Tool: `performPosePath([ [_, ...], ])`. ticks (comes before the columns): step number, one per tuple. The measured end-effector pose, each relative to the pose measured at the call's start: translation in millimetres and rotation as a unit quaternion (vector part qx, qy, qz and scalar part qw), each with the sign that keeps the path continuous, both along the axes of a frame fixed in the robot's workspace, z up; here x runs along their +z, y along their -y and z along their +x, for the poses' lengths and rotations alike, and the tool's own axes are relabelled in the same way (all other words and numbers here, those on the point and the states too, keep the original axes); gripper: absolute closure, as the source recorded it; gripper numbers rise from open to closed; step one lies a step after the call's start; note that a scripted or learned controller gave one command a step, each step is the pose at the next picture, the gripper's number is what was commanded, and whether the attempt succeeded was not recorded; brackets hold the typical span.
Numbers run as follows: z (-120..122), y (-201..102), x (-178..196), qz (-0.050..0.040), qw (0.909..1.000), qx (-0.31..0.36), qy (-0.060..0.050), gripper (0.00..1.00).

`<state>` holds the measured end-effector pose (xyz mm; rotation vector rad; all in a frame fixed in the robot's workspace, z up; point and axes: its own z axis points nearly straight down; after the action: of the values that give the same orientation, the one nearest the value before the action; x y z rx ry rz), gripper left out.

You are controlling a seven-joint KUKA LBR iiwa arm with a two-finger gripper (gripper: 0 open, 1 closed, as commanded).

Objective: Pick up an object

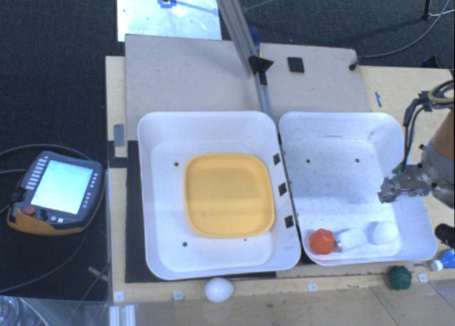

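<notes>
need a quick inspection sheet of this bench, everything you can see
surface: bench with two shallow white bins, left bin and right bin, side by side.
job's things: square yellow plastic plate lies flat in the left bin; red-orange ball, small white cylinder-like piece and white ball line the right bin's near wall.
clutter: white egg-shaped object and dark green ball on the bench outside the bins.
grippers: grey gripper over the right bin's right edge, holding nothing visible.
cables: black cables beside the arm, more on the floor.
surroundings: teach pendant on dark carpet, left.
</notes>
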<state>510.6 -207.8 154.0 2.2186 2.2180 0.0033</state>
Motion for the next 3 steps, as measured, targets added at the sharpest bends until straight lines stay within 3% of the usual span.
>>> performPosePath([
  [2, 1.2, -3.9, 67.1, 0.0004, 1.0000, 0.000, -0.001, 1.00],
  [3, 14.5, -44.2, 70.5, 0.0012, 1.0000, 0.002, -0.002, 1.00],
])
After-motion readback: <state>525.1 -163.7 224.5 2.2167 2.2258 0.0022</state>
